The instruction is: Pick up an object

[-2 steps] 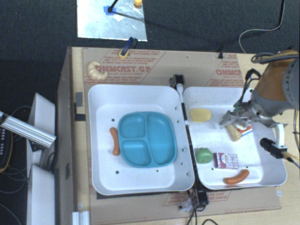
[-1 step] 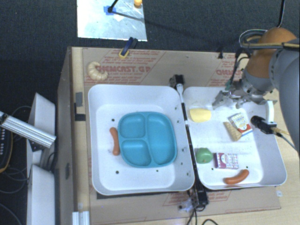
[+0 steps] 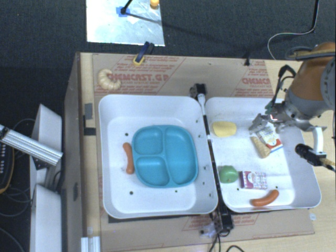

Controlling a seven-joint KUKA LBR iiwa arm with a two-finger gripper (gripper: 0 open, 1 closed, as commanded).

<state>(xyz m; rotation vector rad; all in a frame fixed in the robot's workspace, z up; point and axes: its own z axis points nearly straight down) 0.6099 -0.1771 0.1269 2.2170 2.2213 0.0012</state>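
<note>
The light is even and quite bright, with soft, weak shadows inside the white bins (image 3: 157, 105). A shiny sheet (image 3: 123, 22) at the top gives pale glare. The picture is slightly grainy.

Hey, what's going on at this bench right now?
A grey robot arm with an orange band reaches in from the right, its gripper low over the right bin, right above a small snack packet. Whether it has hold of anything is unclear. That bin also holds a yellow block, a green piece, a pink carton and a sausage. The left bin holds a blue divided plate with another sausage beside it.
</note>
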